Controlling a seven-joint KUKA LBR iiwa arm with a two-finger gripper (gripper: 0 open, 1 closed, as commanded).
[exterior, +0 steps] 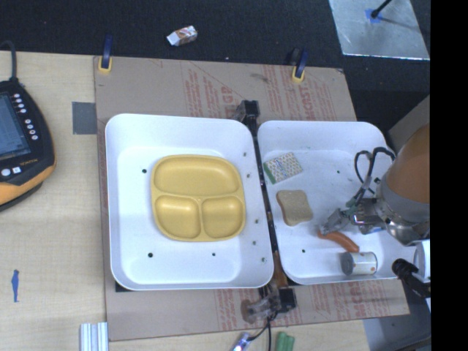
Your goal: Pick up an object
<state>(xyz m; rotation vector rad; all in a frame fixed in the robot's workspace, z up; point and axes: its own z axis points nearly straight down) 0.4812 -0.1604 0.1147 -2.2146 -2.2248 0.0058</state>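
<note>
The arm [409, 174] reaches into the right bin [322, 134] from the right. Its gripper [344, 221] is low over the bin floor, just above an orange thing [340, 240] like a carrot. The gripper is too small and dark to tell if it is apart or together, and nothing can be seen held in it.

Other things lie close by. A tan sponge [294, 207] sits just to the left. A grey can [358, 263] lies on its side near the front wall. Black scissors [371, 163] rest near the arm, and a checked pack [283, 167] is farther back.

The carrot is thin and round, so it may roll or slip out when squeezed. The can is near, so the gripper may bump it. The scissors sit close to the arm and could get pushed.

The left bin [124, 196] holds a yellow tray [197, 196]. Both bins stand on brown cardboard [183, 86] clipped to a wood bench [44, 254]. A control pad [18, 148] lies at the left. The floor [219, 13] behind is dark, with a small wrapper [182, 36] on it.
</note>
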